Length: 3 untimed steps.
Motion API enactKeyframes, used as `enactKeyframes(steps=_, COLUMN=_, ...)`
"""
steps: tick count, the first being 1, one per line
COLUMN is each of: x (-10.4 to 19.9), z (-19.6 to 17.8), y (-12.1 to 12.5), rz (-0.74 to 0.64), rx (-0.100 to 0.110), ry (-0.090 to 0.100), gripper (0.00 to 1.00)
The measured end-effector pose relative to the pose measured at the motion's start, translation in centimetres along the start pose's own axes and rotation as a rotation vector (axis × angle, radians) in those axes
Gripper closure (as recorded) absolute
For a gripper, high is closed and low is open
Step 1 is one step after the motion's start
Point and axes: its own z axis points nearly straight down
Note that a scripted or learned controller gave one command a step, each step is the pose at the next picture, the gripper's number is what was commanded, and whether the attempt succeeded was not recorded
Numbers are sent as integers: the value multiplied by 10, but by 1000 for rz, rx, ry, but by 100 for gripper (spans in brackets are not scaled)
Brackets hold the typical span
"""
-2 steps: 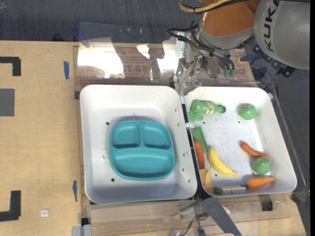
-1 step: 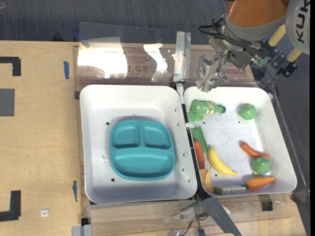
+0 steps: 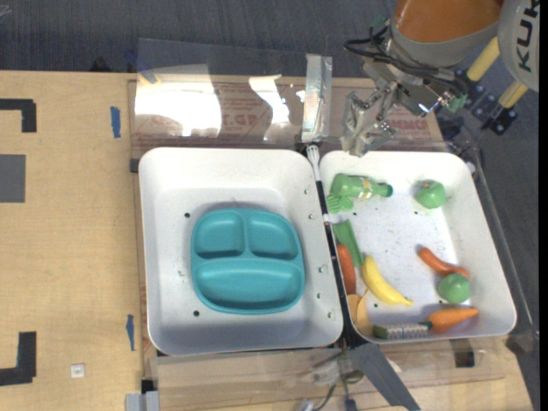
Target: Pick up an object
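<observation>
**Claw waits above the far edge of the right bin**

The claw [image 3: 364,135] hangs over the far left corner of the right bin [image 3: 492,229], with its fingers spread and nothing between them. It is raised, probably so it can descend straight on a chosen object. The nearest one is the green toy vegetable [image 3: 355,188], lying just below it by the bin's far left corner. A yellow banana [image 3: 383,283], two orange carrots [image 3: 441,261] and green round pieces [image 3: 431,194] lie loose in the same bin, well apart from the claw. The left bin [image 3: 163,229] holds a teal divided plate [image 3: 247,259] in its middle.
</observation>
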Motion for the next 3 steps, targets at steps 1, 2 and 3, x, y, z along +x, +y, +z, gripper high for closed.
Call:
enactKeyframes(steps=1, x=67, z=101, y=0, rz=-203, rx=-8, ry=13, gripper=100)
enactKeyframes(steps=2, x=38, z=6, y=-45, rz=-190, rx=5, ry=1, gripper=100)
enactKeyframes(steps=3, x=43, z=-37, y=-51, rz=-268, rx=3, ry=2, gripper=100)
